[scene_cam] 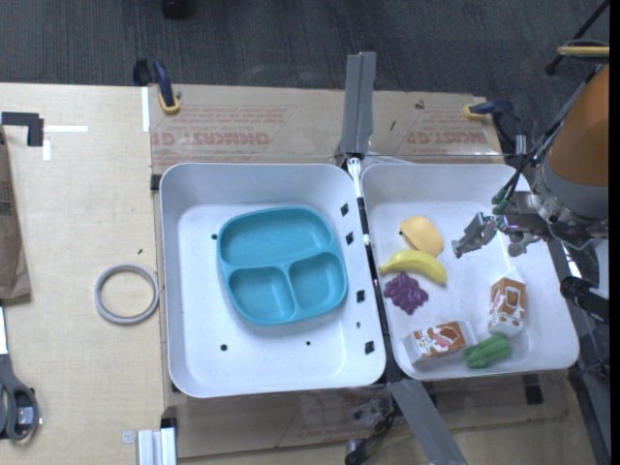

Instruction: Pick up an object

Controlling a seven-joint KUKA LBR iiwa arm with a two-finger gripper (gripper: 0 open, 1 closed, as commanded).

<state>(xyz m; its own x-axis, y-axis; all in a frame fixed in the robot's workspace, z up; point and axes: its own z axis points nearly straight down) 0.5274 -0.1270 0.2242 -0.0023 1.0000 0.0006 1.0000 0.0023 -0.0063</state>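
Observation:
The right bin (pixel 455 194) holds several toy foods: an orange-yellow fruit (pixel 421 232), a banana (pixel 417 264), purple grapes (pixel 405 292), an upright small carton (pixel 507 305), a flat carton (pixel 439 341) and a green vegetable (pixel 487 351). My gripper (pixel 494 238) hangs over the right side of this bin, right of the orange fruit and above the small carton in the picture. Its fingers stand open with nothing between them.
The left bin (pixel 184 289) holds a blue divided plate (pixel 283 264). On the bench to the left lie a grey ring (pixel 126 293) and scissors (pixel 17 410). A grey divider post (pixel 356 105) stands between the bins at the back.

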